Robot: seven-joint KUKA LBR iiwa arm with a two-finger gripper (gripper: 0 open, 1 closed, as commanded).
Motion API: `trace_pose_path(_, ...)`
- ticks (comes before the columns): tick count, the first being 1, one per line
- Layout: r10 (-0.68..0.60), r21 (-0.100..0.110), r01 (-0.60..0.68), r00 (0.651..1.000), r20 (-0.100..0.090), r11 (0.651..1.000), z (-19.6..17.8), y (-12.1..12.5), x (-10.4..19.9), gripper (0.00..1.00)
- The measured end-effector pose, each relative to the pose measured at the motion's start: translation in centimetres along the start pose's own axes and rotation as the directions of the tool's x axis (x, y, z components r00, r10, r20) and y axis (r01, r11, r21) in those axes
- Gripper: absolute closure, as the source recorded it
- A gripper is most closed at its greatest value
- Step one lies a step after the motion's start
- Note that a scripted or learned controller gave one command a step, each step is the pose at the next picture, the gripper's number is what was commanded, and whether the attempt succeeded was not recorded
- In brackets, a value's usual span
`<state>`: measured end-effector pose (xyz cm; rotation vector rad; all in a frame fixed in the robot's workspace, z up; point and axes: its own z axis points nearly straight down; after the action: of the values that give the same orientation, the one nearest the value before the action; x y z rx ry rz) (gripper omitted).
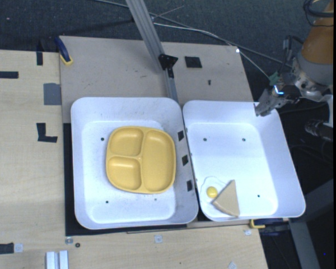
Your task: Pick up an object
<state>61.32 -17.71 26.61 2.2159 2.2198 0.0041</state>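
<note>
Down near the front of the right bin [269, 150] lie a tan wedge [228, 199] and a small yellow ball [211, 193], both probably light, the wedge best pinched across its flat sides, while the jaws hang at the bin's far corner, and I cannot tell if they are apart.

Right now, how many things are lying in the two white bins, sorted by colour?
Yellow: 2, the divided plate in the left bin and the small ball in the right bin.
Tan: 1, the wedge beside the ball.
Total: 3.
</note>
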Motion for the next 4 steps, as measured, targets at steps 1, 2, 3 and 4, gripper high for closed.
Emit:
trace_pose_path(1, -0.002, 0.007, 0.002, 1.000, -0.002, 1.000, -0.1, -1.8, 4.3, 1.00)
trace_pose_path(2, -0.002, 0.010, 0.002, 1.000, -0.002, 1.000, 1.4, -4.2, 9.3, 1.00)
trace_pose_path(3, -0.002, 0.009, 0.002, 1.000, -0.002, 1.000, 1.7, -6.3, 13.6, 1.00)
trace_pose_path(4, -0.005, 0.008, 0.005, 1.000, -0.003, 1.000, 1.9, -6.7, 18.9, 1.00)
